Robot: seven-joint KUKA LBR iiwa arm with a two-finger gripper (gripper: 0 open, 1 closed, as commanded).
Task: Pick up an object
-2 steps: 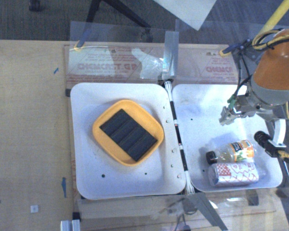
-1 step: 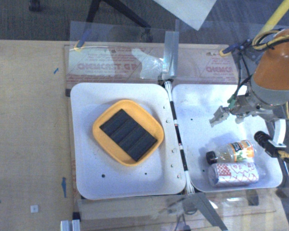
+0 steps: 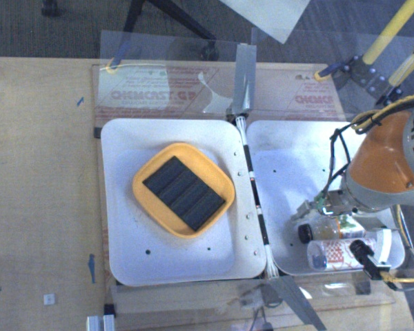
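In the right bin (image 3: 283, 164), near its front, a small clear bottle (image 3: 331, 230) with a black cap lies on its side. Just in front of it lies a second small container (image 3: 331, 255) with a red-and-white label and a bluish cap. My gripper (image 3: 322, 207) is low over the back edge of the clear bottle, under the orange wrist band (image 3: 383, 164). The wrist hides most of the gripper, and I see nothing held. The left bin (image 3: 124, 157) holds a yellow rounded-square dish (image 3: 146, 202) with a black ribbed pad (image 3: 184, 193) in it.
A ridge (image 3: 252, 185) runs between the two bins. The back and left of the right bin are bare white floor. Clear plastic sheeting (image 3: 159, 95) lies behind the bins. An office chair base (image 3: 152, 5) stands on the floor beyond the bench.
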